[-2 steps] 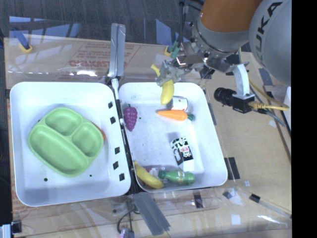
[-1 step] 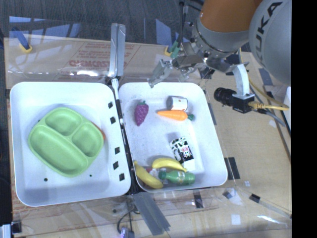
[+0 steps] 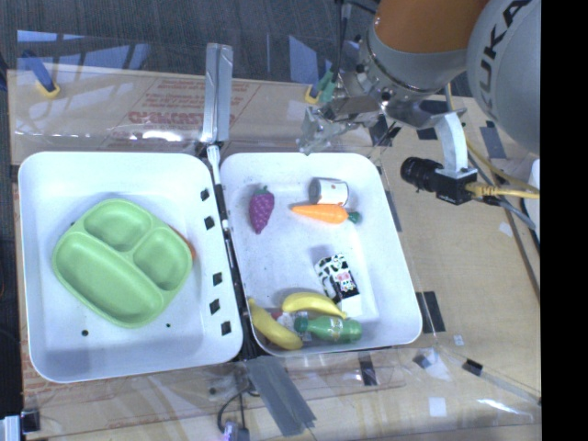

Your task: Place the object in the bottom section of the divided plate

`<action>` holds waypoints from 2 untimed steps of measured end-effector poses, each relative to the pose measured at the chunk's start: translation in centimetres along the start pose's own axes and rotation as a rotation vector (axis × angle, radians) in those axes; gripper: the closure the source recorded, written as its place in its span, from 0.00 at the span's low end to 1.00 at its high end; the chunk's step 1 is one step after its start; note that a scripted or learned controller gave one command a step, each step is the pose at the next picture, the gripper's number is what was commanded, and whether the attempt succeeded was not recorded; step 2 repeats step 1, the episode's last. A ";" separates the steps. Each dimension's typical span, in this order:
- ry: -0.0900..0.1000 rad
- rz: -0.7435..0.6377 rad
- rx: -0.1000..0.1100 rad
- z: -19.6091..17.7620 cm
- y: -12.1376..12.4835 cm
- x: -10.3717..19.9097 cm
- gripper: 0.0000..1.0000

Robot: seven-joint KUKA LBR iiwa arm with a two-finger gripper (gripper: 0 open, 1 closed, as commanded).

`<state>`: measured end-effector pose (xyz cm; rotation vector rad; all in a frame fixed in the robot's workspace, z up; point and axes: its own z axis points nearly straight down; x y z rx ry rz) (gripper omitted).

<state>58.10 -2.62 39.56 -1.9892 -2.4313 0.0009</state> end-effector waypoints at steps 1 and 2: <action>0.000 0.078 0.004 7.9 -7.0 -4.6 1.00; 0.000 0.078 0.004 7.9 -7.0 -4.6 1.00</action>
